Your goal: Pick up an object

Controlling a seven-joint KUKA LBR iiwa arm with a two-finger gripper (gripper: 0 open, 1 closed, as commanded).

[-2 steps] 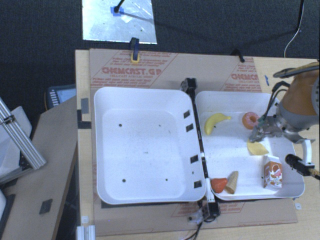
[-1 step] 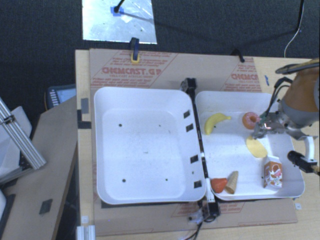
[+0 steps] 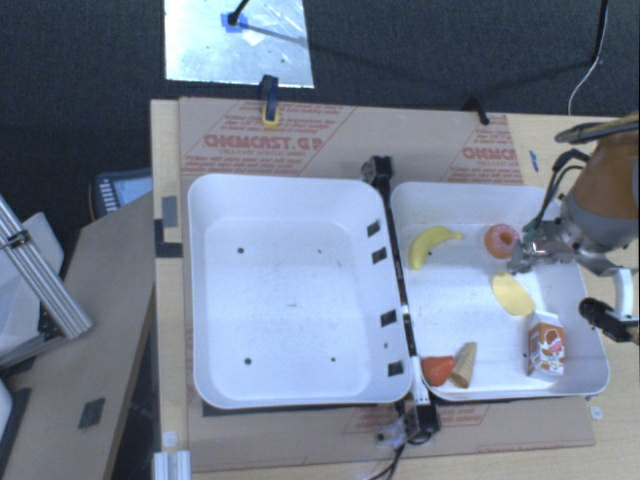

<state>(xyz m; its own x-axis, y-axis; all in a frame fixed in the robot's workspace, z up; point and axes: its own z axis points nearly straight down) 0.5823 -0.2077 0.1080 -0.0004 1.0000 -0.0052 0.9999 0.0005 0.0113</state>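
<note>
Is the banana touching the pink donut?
Apart. The camera view shows the banana lying left of the donut in the right bin, with a plain strip of white bin floor between them.

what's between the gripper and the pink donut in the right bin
Nothing visible. The gripper hangs at the right bin, right beside the pink donut, with no other item between them. The yellow slice lies just below it and the banana sits further left, both off that line.
</note>
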